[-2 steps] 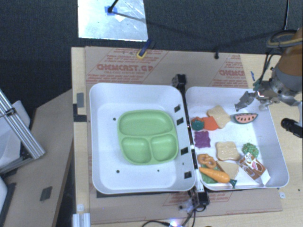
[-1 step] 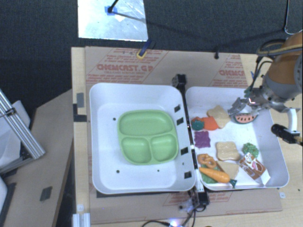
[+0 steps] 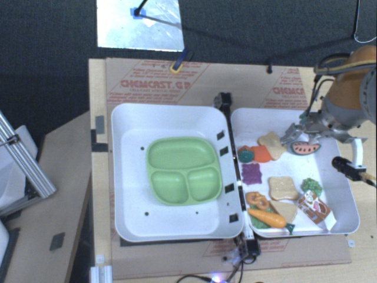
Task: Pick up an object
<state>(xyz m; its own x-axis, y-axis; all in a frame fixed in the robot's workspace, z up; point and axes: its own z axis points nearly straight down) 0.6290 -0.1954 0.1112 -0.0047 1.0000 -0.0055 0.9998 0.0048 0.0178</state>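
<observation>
The camera looked down on two white bins side by side. The left bin (image 3: 126, 122) held a green tray (image 3: 182, 170) with three parts. The right bin (image 3: 347, 214) held a heap of toy food. The arm (image 3: 350, 87) came in from three o'clock, and its gripper (image 3: 299, 133) hung low over the far part of the right bin. I could not tell how the gripper was set, because it was too small and dark to read. Just beside it, toward four o'clock, lay a watermelon slice (image 3: 306, 148), red with a green edge. It looked very near the gripper, maybe touching it, but nothing showed it being pinched. At nine o'clock from the slice lay a tan cookie shape (image 3: 271, 140), and below that an orange piece (image 3: 260, 153) and a purple grape bunch (image 3: 251, 172). Nearer the front sat a slice of toast (image 3: 283, 187), a pretzel (image 3: 257, 199), a carrot (image 3: 268, 218), a broccoli (image 3: 311, 186) and a small packet (image 3: 312, 208). The watermelon slice looked like the closest thing to grab. I think it was a light, hard plastic toy that would not break or squash. It might be smooth and slippy, so it may be best to pinch it across its thin middle, from flat side to flat side.
</observation>
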